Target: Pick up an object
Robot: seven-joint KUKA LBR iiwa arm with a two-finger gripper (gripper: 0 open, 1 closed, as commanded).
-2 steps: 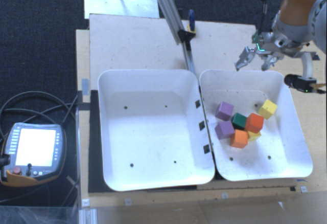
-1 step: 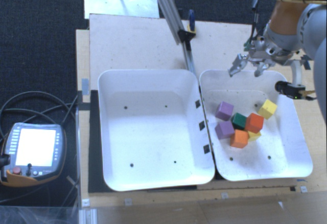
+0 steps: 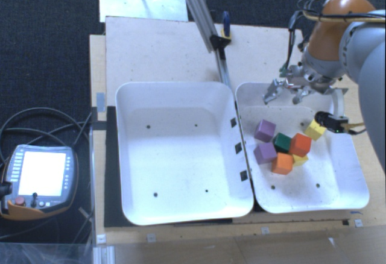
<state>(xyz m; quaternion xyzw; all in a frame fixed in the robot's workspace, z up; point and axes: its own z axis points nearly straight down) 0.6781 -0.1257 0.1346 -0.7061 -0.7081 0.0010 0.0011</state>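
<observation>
Several small cubes lie clustered in the right bin [image 3: 329, 191]: two purple cubes [image 3: 264, 130] [image 3: 264, 152], a green cube [image 3: 282, 141], a red cube [image 3: 300, 144], an orange cube [image 3: 281, 164] and a yellow cube [image 3: 315, 130]. Another yellow piece [image 3: 300, 160] peeks out beneath the red one. My gripper [image 3: 284, 95] hangs over the bin's far edge, up and behind the cluster. It is open, with nothing between its metal fingers [image 3: 269, 96].
The left bin [image 3: 181, 148] sits beside the right one, with black clips along the shared rim. A slanted metal pole [image 3: 196, 0] crosses the bench behind the bins. A teach pendant [image 3: 39, 181] lies at far left.
</observation>
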